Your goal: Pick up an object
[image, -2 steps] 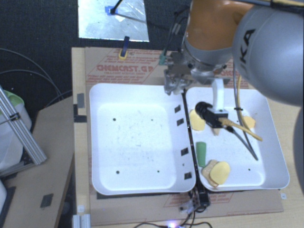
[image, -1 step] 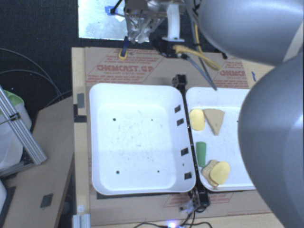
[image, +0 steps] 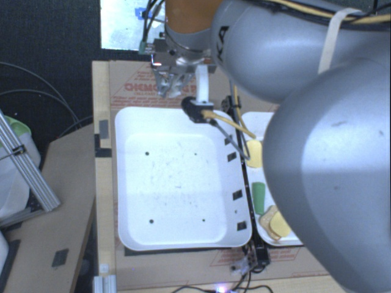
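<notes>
Right now you are looking at a gripper (image: pixel 172 85) that hangs at the far end of the bench, over the printed cardboard sheet (image: pixel 131 85) just beyond the far rim of the left bin (image: pixel 122 163). It is small and blurred against the print, so you cannot tell whether it is spread or closed, and nothing can be made out in its grasp.

Just nearer than it, a black fitting (image: pixel 194 108) with a yellow cable sits at that bin's far right corner; it may belong to the rig rather than to the pickings.

The things worth taking lie in the right bin (image: pixel 264 122), along its left wall: a yellow piece (image: pixel 255 154), a green piece (image: pixel 259 195) nearer the camera, and a pale yellow piece (image: pixel 279 226) nearest. All three are well apart from the gripper.

Judge this as the approach step, with no grasp made. The next move calls for you to bring the wrist back across the divide, set it above one of those pieces and descend.

The arm (image: pixel 317 163) reaches in from the right, its grey bulk covering most of the right bin, and the orange band (image: pixel 186 8) stands directly above the wrist, which points straight down.
</notes>
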Tool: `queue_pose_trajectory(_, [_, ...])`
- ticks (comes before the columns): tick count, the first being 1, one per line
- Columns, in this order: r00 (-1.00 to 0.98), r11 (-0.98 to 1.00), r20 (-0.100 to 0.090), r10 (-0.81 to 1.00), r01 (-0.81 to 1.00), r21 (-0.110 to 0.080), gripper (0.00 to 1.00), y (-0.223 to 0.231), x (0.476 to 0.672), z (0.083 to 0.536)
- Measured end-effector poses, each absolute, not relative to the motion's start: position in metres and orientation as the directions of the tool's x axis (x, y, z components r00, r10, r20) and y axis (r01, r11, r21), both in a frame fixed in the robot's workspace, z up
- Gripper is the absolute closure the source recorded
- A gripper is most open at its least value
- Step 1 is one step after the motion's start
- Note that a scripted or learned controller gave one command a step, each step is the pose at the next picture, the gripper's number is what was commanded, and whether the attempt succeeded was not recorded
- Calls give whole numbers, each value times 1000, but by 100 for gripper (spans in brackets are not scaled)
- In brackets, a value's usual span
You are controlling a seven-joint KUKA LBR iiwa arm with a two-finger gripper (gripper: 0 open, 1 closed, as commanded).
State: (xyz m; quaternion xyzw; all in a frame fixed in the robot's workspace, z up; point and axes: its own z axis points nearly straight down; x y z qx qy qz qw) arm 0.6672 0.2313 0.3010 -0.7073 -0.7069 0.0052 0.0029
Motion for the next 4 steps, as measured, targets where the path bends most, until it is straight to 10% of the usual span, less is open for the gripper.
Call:
queue_pose_trajectory(2, [3,-3,-2,1000,1000,-2,100,188,669,221])
queue_pose_trajectory(3, [-11,11,8,1000,1000,9,100,239,599,327])
queue_pose_trajectory(4, [0,0,0,1000,1000,0,100,234,649,224])
